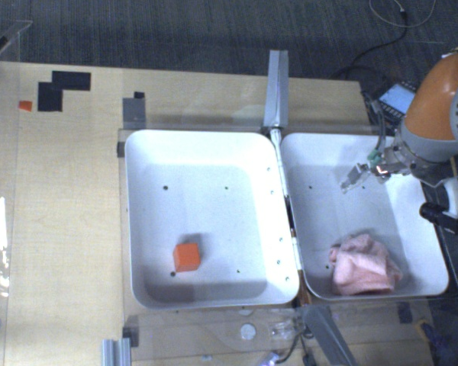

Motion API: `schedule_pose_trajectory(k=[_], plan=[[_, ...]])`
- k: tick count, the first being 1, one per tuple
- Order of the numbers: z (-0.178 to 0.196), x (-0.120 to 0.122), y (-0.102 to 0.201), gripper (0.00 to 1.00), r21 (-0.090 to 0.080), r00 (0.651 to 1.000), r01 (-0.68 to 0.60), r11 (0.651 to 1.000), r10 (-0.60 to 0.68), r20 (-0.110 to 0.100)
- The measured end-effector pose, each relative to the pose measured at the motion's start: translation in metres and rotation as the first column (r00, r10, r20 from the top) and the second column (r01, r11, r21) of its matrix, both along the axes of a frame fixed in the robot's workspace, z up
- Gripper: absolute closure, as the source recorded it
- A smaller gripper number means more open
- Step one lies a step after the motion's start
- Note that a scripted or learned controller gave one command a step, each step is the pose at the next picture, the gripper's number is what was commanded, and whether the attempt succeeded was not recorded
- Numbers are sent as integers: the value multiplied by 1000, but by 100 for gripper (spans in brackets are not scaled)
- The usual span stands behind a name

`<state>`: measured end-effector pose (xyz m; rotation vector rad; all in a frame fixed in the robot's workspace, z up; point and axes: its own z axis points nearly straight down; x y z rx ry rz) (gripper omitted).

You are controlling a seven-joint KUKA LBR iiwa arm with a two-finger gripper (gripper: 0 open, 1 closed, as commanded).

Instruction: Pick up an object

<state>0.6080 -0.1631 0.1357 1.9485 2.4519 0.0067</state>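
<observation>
An orange block (187,257) lies in the left bin (214,158), near its front-left corner. A crumpled pink cloth (362,264) rests in the right bin (320,204) toward the front edge. My gripper (356,177) hangs over the back part of the right bin, reaching in from the right, well behind the cloth and apart from it. Nothing shows in its grasp. The grey arm with its orange band (439,105) stands over the bin's right rim.
A metal divider post (275,90) rises between the two bins at the back. Black markers (61,88) and a small orange tag (25,106) sit on the wooden bench at far left. Cables lie on the dark floor behind.
</observation>
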Motion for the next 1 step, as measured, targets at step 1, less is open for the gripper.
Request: schedule_pose_trajectory(k=[1], plan=[[-15, -81, -7, 0, 2, 995, 104, 995, -104, -5]])
